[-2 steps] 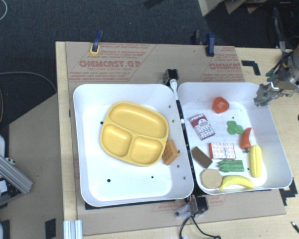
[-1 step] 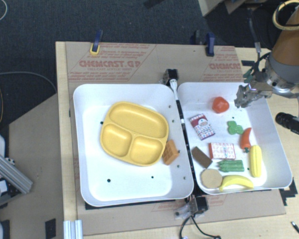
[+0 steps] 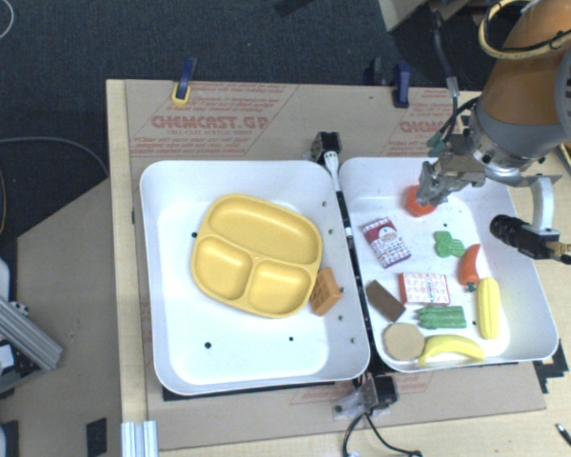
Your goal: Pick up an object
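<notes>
A small red-orange toy (image 3: 420,204) lies at the far end of the right bin (image 3: 542,327), directly under the gripper (image 3: 436,185) and peeking out on its bin-centre side, so it reads as the likely target. Whether the jaws are open, closed or gripping it cannot be told. Nearer the camera than the jaws lie a card (image 3: 385,241), a green piece (image 3: 448,246) and bananas (image 3: 449,349).

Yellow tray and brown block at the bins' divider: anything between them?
Nothing: in the camera view the brown block sits right against the yellow tray, at its lower right edge.
</notes>
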Action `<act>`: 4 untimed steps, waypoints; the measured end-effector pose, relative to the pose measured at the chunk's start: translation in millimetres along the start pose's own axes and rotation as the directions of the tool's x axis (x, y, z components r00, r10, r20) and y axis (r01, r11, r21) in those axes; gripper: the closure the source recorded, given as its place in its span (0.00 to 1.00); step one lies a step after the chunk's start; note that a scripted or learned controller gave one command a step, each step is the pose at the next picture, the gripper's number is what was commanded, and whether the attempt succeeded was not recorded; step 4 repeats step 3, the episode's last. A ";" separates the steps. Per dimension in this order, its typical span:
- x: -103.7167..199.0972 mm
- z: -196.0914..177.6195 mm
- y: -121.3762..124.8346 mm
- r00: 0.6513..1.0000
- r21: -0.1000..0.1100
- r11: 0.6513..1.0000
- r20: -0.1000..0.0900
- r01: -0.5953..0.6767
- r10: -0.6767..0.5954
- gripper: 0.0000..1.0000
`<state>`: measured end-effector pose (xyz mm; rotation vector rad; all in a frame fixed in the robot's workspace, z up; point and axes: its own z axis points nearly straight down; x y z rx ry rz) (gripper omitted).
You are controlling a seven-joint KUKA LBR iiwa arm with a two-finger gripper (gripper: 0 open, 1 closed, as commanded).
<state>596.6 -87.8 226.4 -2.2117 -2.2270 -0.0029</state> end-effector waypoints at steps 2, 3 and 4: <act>108.6 9.3 11.6 1.000 0.003 1.000 0.001 -0.001 0.001 1.00; 128.5 -5.7 9.3 1.000 -0.003 1.000 0.002 -0.003 0.003 1.00; 128.5 -5.7 9.3 1.000 -0.003 1.000 0.002 -0.003 0.003 1.00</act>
